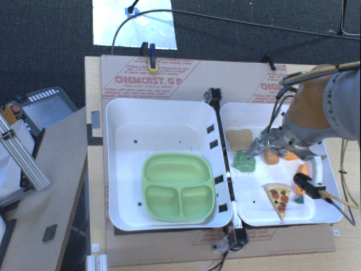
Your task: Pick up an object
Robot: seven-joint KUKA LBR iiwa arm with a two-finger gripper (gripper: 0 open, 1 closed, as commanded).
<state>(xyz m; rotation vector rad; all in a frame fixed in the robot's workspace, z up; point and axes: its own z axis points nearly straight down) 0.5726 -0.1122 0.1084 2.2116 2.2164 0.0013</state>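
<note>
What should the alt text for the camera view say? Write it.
A grey arm's pincer hangs low over the right white bin, by a green leafy toy, tan bread slice and pizza slice. A green divided tray lies in the left white bin.

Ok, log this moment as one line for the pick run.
phase: reaching | end effector: low in right bin, by green piece | grasp: none seen | pizza slice: lying near front | green tray: left bin

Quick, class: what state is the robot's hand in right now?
Hand: low in the right bin, beside the green toy; open or shut cannot be told.
</note>
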